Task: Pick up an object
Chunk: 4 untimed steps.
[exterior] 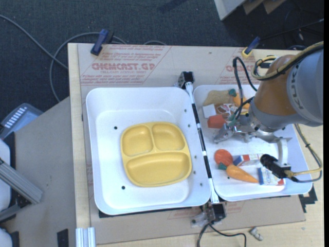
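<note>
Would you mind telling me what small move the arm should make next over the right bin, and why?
Probably a short descent onto the red block. The tool sits low in the right bin, just beside that block, and nothing shows between its fingers. The orange carrot and the red tomato lie nearer the front edge, a longer reach, so the block looks like the closest target.

We are looking down at a slant from above the bench [154, 60]. We are seeing both white bins [103, 138] side by side.
</note>
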{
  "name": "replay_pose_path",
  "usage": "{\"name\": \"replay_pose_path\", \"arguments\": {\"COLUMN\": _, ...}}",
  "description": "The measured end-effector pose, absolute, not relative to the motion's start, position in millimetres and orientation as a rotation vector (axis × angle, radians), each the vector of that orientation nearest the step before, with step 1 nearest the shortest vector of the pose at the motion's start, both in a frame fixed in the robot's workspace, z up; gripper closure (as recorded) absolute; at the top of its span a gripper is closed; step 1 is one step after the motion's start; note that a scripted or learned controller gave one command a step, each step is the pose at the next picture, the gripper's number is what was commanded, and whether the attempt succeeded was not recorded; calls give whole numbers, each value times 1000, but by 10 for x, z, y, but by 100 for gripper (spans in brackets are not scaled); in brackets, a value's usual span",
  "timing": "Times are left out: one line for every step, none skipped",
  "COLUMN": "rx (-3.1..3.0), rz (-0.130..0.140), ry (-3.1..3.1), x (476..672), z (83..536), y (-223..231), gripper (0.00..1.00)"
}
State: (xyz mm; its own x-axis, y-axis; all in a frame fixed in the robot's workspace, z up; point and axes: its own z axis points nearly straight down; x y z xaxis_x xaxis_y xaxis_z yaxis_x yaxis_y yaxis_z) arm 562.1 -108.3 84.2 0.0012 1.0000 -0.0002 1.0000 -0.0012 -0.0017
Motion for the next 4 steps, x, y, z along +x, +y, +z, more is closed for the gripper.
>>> {"name": "replay_pose_path", "arguments": {"rx": -2169, "rz": 89, "ry": -2180, "x": 6302, "z": 789, "y": -1028, "gripper": 0}}
{"name": "replay_pose_path", "arguments": {"rx": -2142, "rz": 135, "ry": -2158, "x": 6419, "z": 775, "y": -1030, "gripper": 0}}
{"name": "replay_pose_path", "arguments": {"rx": -2139, "rz": 131, "ry": -2157, "x": 6421, "z": 772, "y": -1045, "gripper": 0}}
{"name": "replay_pose_path", "arguments": {"rx": -2142, "rz": 135, "ry": -2158, "x": 6420, "z": 773, "y": -1033, "gripper": 0}}
